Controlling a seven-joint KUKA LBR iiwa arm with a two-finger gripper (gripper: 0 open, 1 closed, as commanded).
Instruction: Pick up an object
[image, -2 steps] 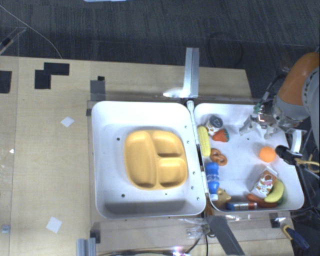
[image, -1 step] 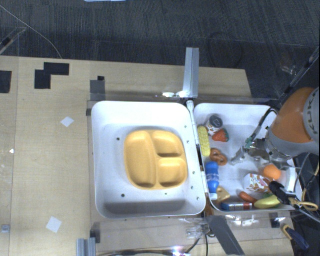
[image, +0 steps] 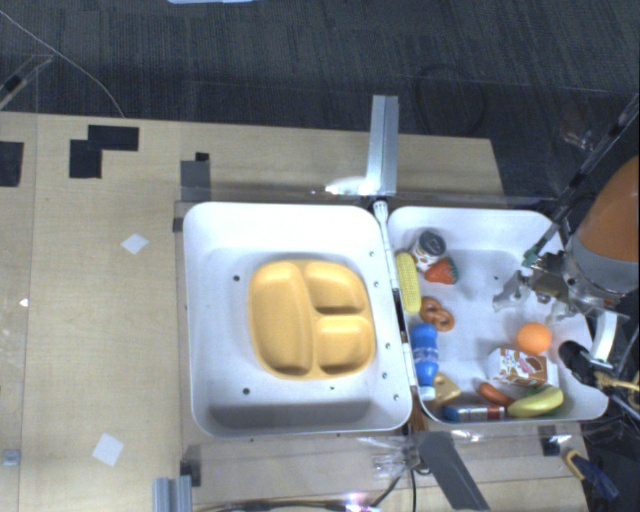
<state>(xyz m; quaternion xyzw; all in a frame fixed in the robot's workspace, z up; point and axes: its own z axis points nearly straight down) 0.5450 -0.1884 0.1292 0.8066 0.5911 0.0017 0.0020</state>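
A: Where is the hand (image: 535, 283)?

B: Over the right bin (image: 480, 232), near its right wall, above the orange (image: 534, 337). It hangs from the grey arm (image: 610, 235) with its orange band. Whether it is open or closed, I cannot tell; the metal parts blur together, and nothing shows between them.

A: And the things to pick?

B: All in the right bin. Along the left wall lie a corn cob (image: 407, 283), a pretzel (image: 436, 314) just beside it, and below them a blue bottle (image: 425, 352). Near the top sit a small grey round thing (image: 431, 243) and a strawberry (image: 439, 268), touching. The orange lies apart from these, toward the right. Below it is a white pouch (image: 517, 369), then a banana (image: 535, 402) and a red marker (image: 473, 411) against the front wall.

A: Any writing?

B: The pouch carries a printed picture, too small to read. The bottle's label is likewise illegible.

A: The left bin (image: 215, 300)?

B: It holds a yellow tray (image: 307, 317) with three compartments. Both bins rest on the pale wooden surface (image: 90, 330).
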